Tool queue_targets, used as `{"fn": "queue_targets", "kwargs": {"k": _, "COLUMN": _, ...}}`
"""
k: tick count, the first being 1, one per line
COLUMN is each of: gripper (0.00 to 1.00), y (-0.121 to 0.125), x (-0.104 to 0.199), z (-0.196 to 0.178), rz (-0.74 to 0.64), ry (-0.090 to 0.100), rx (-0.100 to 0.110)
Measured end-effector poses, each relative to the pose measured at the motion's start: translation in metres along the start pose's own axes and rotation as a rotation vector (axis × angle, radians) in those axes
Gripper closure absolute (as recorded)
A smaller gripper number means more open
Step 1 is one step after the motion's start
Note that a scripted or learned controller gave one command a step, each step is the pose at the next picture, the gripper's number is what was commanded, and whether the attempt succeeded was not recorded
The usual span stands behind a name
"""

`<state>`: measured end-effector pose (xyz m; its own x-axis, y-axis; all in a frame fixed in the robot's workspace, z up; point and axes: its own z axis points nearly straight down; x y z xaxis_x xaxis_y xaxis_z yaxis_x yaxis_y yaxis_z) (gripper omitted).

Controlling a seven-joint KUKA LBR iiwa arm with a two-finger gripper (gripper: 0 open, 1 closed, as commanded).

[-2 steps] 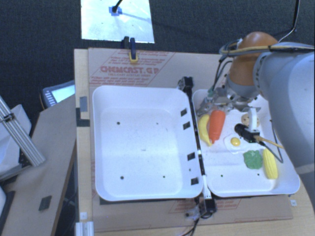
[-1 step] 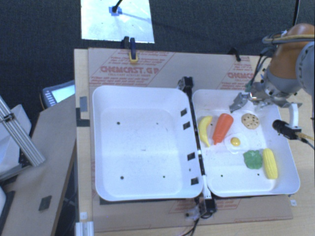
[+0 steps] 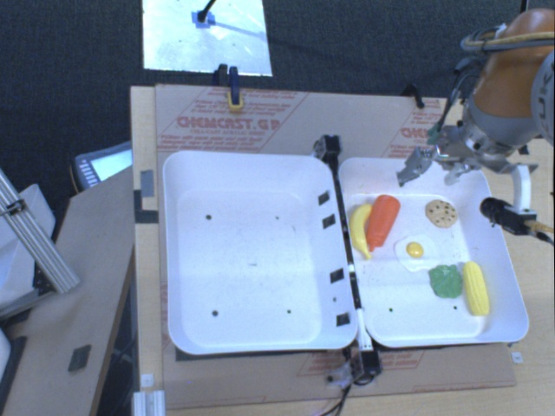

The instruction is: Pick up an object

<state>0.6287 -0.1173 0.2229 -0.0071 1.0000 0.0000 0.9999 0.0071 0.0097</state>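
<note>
I had the hand (image 3: 436,167) poised over the far edge of the right bin (image 3: 503,319), its two fingers spread apart with nothing between them. The nearest candidates lay toward the camera from it: the cookie (image 3: 440,212) just in front and close beneath, the carrot (image 3: 381,219) in front and off to the view's left, its long axis running near to far with a slight tilt. A banana (image 3: 359,230) lay touching the carrot's left side along the bin's inner wall. The fried egg (image 3: 414,252), green piece (image 3: 446,281) and corn cob (image 3: 475,288) sat farther toward the near rim. I judged the cookie the shortest reach, almost straight down
</note>
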Motion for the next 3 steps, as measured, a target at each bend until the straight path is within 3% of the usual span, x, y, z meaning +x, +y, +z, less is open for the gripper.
{"fn": "queue_targets", "kwargs": {"k": 1, "gripper": 0.0, "y": 0.019, "x": 0.014, "z": 0.118, "rz": 0.002, "ry": 0.002, "rx": 0.016}}
{"fn": "queue_targets", "kwargs": {"k": 2, "gripper": 0.0, "y": 0.007, "x": 0.034, "z": 0.139, "rz": 0.002, "ry": 0.0, "rx": 0.009}}
{"fn": "queue_targets", "kwargs": {"k": 3, "gripper": 0.0, "y": -0.069, "x": 0.008, "z": 0.137, "rz": 0.01, "ry": 0.0, "rx": 0.012}}
